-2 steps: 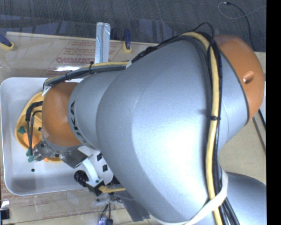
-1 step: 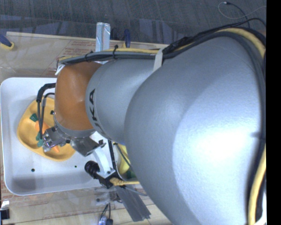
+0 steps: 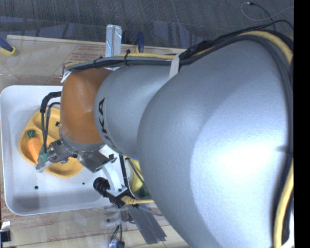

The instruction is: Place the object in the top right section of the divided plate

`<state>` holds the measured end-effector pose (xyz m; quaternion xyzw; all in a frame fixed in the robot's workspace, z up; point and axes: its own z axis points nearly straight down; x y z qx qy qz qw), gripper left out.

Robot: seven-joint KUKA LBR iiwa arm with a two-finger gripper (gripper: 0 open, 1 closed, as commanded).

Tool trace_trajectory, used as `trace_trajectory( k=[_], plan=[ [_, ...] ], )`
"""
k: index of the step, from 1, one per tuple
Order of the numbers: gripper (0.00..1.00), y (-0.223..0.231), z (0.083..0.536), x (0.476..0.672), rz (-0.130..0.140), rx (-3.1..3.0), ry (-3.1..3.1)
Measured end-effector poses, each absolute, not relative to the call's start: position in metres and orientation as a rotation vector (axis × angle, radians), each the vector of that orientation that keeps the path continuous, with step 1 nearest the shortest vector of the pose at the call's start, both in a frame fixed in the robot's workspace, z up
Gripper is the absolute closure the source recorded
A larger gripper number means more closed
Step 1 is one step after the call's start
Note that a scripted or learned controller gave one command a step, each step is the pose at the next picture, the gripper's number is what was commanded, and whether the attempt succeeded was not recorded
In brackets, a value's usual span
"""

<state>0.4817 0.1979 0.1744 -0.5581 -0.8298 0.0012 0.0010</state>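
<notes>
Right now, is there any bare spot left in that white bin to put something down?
Yes: the shallow white bin's floor along its near edge, below the yellow divided plate. It is crowded where the grey arm's gripper hangs over the plate and orange carrot.

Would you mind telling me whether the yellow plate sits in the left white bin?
Yes, the yellow plate lies inside the left white bin, with an orange carrot-like item on its left part beneath the arm.

Even overhead light, soft glare on arm, close arm slightly blurred.
</notes>
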Motion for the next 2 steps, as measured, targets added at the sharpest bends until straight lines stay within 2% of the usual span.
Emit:
trace_trajectory(
  k=[1, 2],
  plan=[
    [1.0, 0.198, 0.184, 0.482, 0.006, -1.745, -2.608],
    [1.0, 0.208, 0.151, 0.52, 0.004, -1.696, -2.642]
  ],
)
